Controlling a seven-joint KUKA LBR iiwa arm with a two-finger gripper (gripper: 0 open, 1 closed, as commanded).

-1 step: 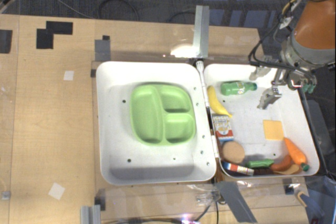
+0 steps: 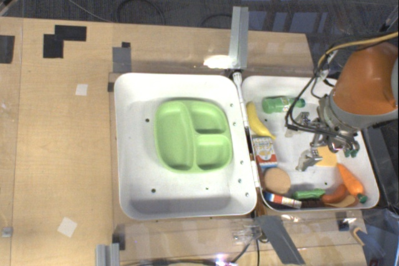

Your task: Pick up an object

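Left white shallow plastic bin (image 2: 134,196) is cradling a smooth green three-compartment tray (image 2: 192,135) | right white bin (image 2: 371,180) is holding a curved yellow banana (image 2: 256,121), green bottle (image 2: 278,104), tapered orange carrot (image 2: 350,179), round tan ball (image 2: 277,181) | gripper (image 2: 310,159) is hovering beside the carrot (grasp state: cannot tell).
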